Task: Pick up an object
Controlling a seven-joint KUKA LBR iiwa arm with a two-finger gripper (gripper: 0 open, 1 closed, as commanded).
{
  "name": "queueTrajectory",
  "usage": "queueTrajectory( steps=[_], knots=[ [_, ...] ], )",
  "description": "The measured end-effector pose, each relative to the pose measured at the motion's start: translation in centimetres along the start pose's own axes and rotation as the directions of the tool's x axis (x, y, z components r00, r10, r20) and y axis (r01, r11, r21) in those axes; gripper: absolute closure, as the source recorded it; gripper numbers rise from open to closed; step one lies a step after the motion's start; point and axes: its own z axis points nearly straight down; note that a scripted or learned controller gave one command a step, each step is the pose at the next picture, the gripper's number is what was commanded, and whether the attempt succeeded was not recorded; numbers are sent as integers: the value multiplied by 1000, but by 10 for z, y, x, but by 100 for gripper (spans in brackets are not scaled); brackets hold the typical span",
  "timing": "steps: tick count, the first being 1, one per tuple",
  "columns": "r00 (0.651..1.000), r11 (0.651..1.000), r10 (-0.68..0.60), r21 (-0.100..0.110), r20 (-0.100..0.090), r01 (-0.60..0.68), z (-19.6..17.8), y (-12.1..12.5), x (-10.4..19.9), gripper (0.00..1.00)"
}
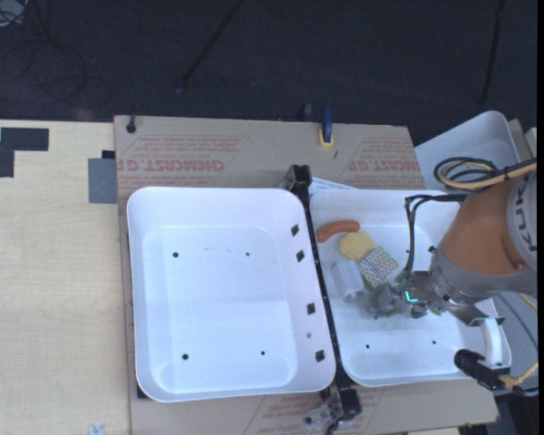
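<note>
Located over the right shallow white plastic bin (381, 370), low above its floor: grey two-finger end effector (401, 299) on the grey arm with orange band (480, 234). Finger state: cannot tell, tips blurred against dark clutter. Grouped in the same bin, toward its upper left: orange-red sausage-shaped piece (337, 230), round yellow disc (354, 244) touching below it, pale speckled rectangular block (377, 264) just beside the disc, nearest the end effector. Small dark object (377, 301) just left of the end effector; contact cannot be told. Left of that bin, edge to edge on the surface: second white bin (219, 208)
</note>
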Motion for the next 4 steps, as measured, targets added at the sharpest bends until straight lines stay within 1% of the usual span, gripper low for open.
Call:
queueTrajectory(
  steps=[1, 2, 3, 4],
  knots=[
    [1000, 1000, -14, -23, 11, 14, -149, 81, -44, 0],
    [1000, 1000, -12, 10, -3, 12, -58, 30, -20, 0],
    [1000, 1000, -11, -9, 5, 11, 2, 43, 6, 0],
    [1000, 1000, -15, 1, -1, 15, 21, 31, 56, 0]
  ],
)
